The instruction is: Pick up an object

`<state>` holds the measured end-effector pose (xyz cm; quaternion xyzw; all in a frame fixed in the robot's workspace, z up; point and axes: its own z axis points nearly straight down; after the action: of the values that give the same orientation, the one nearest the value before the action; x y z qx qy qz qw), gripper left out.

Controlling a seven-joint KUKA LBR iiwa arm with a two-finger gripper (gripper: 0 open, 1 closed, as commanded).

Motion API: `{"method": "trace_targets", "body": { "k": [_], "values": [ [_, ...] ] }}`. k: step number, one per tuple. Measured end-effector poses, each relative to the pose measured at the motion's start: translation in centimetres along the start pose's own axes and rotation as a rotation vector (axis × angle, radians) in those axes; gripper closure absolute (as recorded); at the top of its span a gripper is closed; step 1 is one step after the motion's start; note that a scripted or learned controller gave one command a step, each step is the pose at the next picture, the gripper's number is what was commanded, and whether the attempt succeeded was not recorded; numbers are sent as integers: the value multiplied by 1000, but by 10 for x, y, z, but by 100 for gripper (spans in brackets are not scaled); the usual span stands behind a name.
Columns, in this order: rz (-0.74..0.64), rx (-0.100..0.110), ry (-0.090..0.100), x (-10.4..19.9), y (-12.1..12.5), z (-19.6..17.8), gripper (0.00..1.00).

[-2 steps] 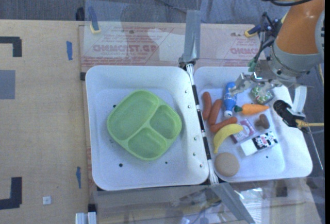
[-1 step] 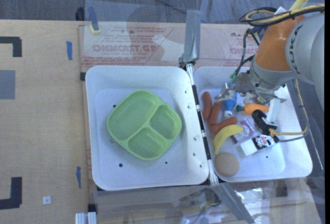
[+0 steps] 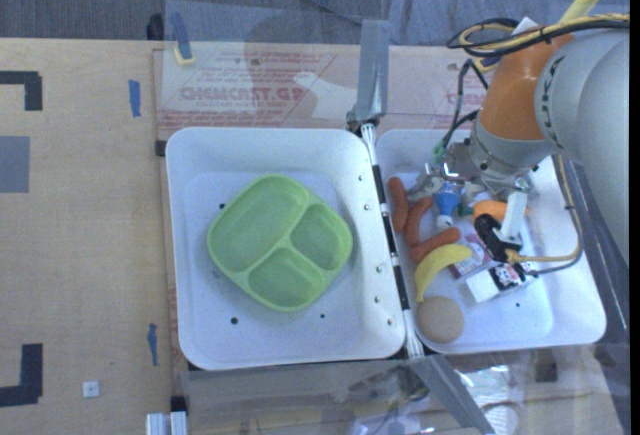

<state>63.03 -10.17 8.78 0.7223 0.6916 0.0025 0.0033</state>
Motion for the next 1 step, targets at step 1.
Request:
{"method": "trace_targets", "body": {
  "k": [1],
  "values": [
    [4, -5, -3, -3, 1, -12, 100]
  ]
}}
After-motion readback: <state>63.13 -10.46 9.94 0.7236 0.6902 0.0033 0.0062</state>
